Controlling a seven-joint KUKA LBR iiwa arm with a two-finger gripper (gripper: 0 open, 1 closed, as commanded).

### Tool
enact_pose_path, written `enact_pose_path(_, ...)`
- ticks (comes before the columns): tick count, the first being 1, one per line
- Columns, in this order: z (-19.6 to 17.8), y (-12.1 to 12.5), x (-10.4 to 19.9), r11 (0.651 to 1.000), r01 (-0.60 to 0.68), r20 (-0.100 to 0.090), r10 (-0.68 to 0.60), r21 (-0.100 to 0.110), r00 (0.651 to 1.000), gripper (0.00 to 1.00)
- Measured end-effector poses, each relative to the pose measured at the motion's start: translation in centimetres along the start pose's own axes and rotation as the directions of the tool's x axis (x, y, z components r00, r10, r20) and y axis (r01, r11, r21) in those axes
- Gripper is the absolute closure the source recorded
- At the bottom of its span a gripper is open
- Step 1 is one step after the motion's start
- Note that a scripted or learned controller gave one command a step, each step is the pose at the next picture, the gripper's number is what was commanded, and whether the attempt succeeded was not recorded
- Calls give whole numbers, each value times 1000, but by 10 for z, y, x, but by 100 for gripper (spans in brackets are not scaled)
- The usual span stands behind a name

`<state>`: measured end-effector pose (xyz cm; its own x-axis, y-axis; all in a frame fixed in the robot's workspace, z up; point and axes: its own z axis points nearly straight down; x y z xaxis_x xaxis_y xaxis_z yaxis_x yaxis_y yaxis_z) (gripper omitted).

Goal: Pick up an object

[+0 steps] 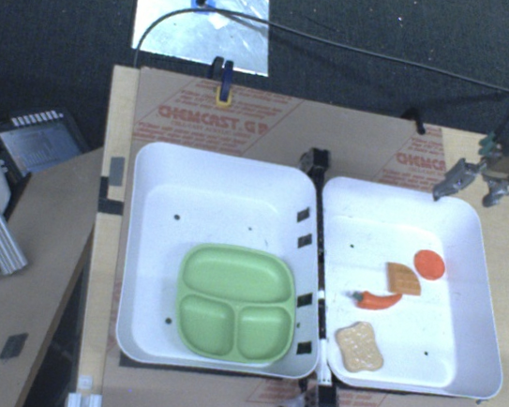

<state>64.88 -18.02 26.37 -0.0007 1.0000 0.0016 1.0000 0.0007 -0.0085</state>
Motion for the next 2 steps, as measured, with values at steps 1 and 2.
enact_pose_path(1,-7,2,0,1000,2,2,-2,-11,1000,0)
enact_pose_path(2,34,4,0,1000,1,2,-1,-8,1000,0)
